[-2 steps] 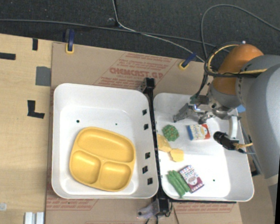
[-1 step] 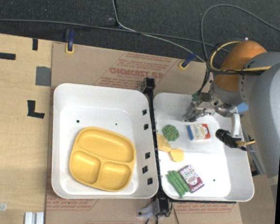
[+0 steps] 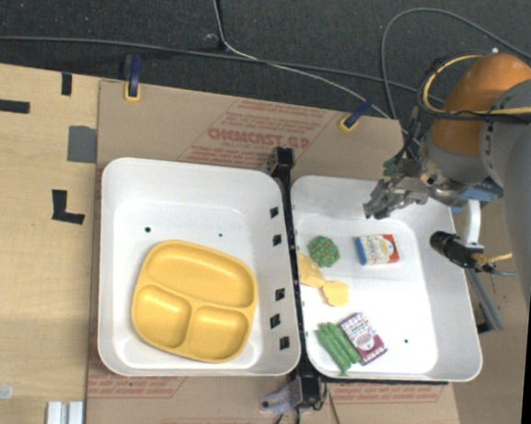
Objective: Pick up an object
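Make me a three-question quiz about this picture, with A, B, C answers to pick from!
1. Where is the yellow tray?
A. left bin
B. right bin
C. on the wooden bench

2. What colour is the round bumpy thing?
A. red
B. green
C. blue

3. Where is the gripper?
A. over the left bin
B. over the right bin's far end
C. touching the green beans

Answers: 1 A, the tray lies inside the left bin. 2 B, it is green, beside the small box. 3 B, it hangs above bare white floor of the right bin, apart from the green beans.
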Robot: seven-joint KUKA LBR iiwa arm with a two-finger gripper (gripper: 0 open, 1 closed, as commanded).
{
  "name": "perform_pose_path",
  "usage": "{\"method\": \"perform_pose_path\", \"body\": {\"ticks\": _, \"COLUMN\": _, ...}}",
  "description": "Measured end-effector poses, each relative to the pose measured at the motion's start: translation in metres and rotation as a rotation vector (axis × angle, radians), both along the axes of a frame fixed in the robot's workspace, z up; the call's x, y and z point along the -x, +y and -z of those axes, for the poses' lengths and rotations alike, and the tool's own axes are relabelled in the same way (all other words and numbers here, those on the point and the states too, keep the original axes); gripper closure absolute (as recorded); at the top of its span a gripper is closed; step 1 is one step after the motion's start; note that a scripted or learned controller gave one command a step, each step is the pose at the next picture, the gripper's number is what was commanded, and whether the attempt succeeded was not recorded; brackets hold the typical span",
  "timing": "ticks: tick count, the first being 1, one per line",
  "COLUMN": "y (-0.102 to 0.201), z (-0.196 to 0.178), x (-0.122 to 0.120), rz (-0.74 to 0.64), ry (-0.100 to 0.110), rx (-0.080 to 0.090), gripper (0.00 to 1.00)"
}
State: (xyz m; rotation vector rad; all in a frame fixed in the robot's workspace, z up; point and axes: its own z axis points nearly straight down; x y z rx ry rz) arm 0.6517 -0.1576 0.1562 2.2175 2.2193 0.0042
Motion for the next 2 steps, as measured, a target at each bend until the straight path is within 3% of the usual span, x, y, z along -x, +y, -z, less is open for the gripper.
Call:
{"method": "perform_pose_path", "body": {"ticks": 1, "y": 0.0002, "z": -0.0560, "x": 0.0089, "rz": 0.000, "ry": 0.001, "rx": 0.000, "gripper": 1.00}}
{"method": "perform_pose_path", "body": {"ticks": 2, "y": 0.0006, "z": -0.0612, "x": 0.0086, "rz": 0.000, "ry": 0.005, "rx": -0.001, "gripper": 1.00}}
